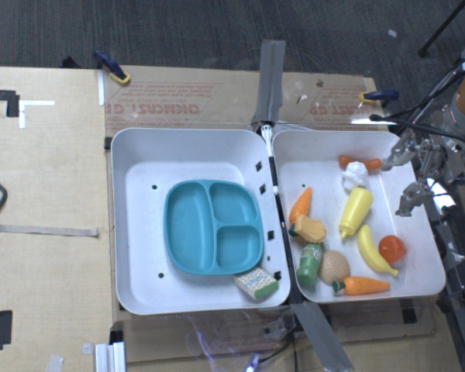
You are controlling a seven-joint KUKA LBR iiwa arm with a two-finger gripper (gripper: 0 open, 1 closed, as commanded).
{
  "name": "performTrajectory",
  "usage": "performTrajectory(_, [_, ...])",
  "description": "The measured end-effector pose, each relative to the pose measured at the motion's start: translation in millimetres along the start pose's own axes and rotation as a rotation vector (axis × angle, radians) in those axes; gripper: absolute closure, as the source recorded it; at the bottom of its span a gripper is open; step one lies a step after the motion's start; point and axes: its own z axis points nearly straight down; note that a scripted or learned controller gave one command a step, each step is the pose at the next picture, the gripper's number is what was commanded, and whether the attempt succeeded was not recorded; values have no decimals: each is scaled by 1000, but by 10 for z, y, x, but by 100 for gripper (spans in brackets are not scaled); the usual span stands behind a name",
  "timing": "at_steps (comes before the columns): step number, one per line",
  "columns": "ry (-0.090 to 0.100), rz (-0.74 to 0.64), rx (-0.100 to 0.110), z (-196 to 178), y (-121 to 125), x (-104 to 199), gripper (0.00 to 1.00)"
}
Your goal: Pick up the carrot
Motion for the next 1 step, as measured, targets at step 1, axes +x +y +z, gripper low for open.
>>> performTrajectory(1, [0,26,0,1456,356,-152,0])
